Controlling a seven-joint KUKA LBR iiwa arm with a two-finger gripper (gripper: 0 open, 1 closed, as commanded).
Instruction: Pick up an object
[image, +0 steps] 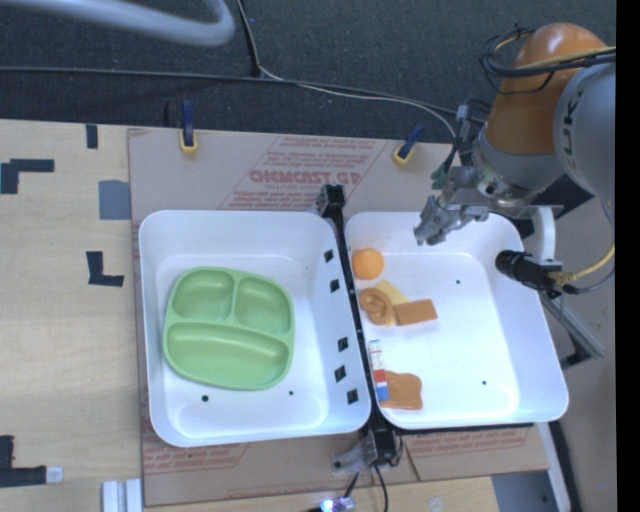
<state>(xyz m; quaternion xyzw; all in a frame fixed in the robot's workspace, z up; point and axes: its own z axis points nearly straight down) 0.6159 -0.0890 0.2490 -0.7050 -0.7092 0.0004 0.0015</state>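
Observation:
The right bin (500, 390) holds an orange ball (368, 263) near its upper left corner. Just below the ball lies a cluster of tan and brown food-like pieces (396, 307). A brown piece beside a small red, white and blue item (396, 388) lies near the bin's lower left. My gripper (432, 230) hangs over the bin's upper edge, right of the ball and well above the objects. Nothing shows between its fingers.
The left bin (190, 245) holds a green divided plate (229, 328). A black divider (345, 320) runs between the bins. Yellow clamps (187, 140) (404, 152) pin the cardboard base at the back. The right half of the right bin is bare white floor.

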